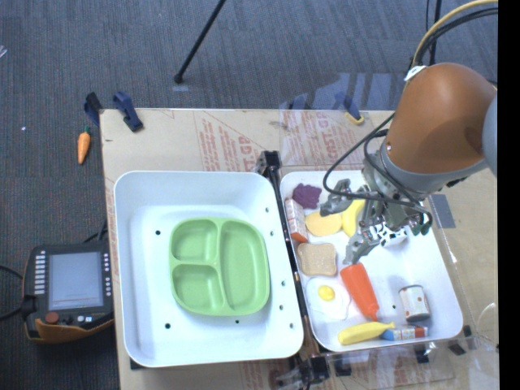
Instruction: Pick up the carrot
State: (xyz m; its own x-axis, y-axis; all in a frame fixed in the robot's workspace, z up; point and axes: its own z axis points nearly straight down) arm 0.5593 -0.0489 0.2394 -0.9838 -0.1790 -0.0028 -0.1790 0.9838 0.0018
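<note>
The gripper [363, 246] hangs low in the right bin [448, 276], and I cannot tell how it is set; its tip sits just above the top end of the carrot [361, 291], which lies on the bin floor, orange and tapered, pointing toward the near edge.

In the left bin [138, 218] there is a pale green divided plate [219, 266] with three compartments, smooth and rounded at the corners. In the right bin, going left to right: a slice of toast [317, 258] with a fried egg [327, 294] nearer, a purple piece [306, 193] at the far side, a yellow wedge [323, 223] beside it, a banana [362, 332] along the near wall, then a small can [413, 302] lying on its side, with a slim marker-like tube [406, 332] just near it.

Both bins are shallow white plastic, sitting on a counter [211, 140] covered in printed cardboard. On the dark carpet [49, 55] to the left lies a second small carrot [83, 146], and nearer, a handheld control pendant [69, 291] with a grey screen. A tripod leg [203, 35] slants across the far floor.
</note>
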